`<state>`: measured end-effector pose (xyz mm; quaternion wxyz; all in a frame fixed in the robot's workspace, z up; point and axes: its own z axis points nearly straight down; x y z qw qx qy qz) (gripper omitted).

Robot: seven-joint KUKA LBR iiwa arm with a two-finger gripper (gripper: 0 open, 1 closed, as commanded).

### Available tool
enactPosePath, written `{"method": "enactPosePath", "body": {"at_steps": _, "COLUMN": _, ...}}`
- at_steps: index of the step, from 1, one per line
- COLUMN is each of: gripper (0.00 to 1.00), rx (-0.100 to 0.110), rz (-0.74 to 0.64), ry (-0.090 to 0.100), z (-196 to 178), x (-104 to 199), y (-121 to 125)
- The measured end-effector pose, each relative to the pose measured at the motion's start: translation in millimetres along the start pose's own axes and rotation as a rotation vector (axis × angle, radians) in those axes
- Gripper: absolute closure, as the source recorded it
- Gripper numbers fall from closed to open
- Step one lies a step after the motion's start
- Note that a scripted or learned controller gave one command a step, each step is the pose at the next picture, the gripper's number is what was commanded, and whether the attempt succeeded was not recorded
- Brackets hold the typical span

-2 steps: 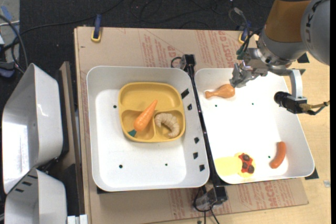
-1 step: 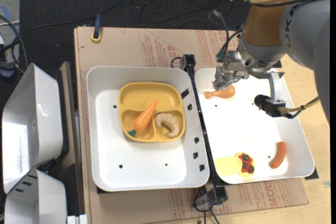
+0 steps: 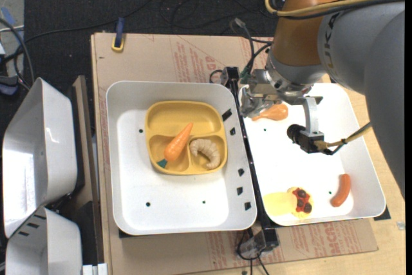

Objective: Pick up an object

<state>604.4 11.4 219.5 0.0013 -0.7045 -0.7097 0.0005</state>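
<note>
— One orange, drumstick-shaped piece (image 3: 271,113) sits at the far left corner of the right bin (image 3: 360,138), right under the tool (image 3: 261,98). I'd guess that's what the arm is after.

— Has the tool got hold of it?

— I cannot tell; the wrist hides that from here.

— What would make this pick go well?

— The piece lies close to the bin's wall, so I'd say the tool should come straight down over the thick end, clear of the rim, and close across the narrow way.

— Anything else in that bin?

— A sausage (image 3: 341,190) near the right edge, and a yellow slice with dark berries (image 3: 288,201) along the near side, both well apart from the tool.

— And the left bin (image 3: 129,158)?

— A yellow divided plate (image 3: 161,114) with a carrot (image 3: 178,142) and a pale shrimp (image 3: 206,152), side by side on the desk's (image 3: 193,55) other half.
</note>
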Motion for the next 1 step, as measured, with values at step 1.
{"method": "enactPosePath", "body": {"at_steps": 1, "gripper": 1.00, "rx": -0.001, "rz": -0.001, "ry": 0.000, "z": 5.2, "x": 51.4, "y": -1.9}}
